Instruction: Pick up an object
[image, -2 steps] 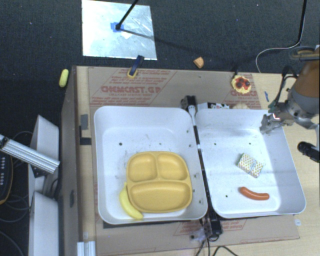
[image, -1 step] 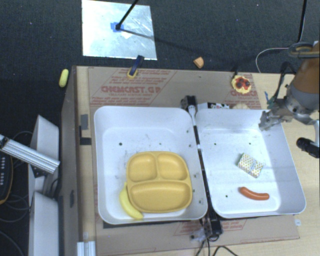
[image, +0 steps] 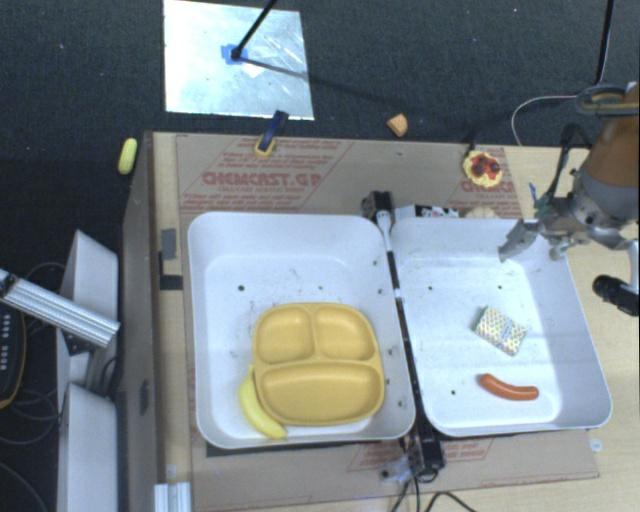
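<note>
In the right bin (image: 560, 300) lie a small patterned yellow-and-white packet (image: 499, 329) and an orange-red toy sausage (image: 508, 388) near the front. The left bin (image: 215, 290) holds a yellow divided plate (image: 318, 360) with a yellow banana (image: 257, 410) tucked against its front left corner. My gripper (image: 537, 240) hangs at the right bin's far right corner, well behind the packet, its grey fingers (image: 519, 241) spread and holding nothing. The arm enters from the right edge.
A small toy pizza (image: 483, 167) lies on the cardboard behind the right bin. Off the bench on the dark floor lie a yellow piece (image: 127, 155) and an orange piece (image: 398, 124). A black divider (image: 390, 270) runs between the bins.
</note>
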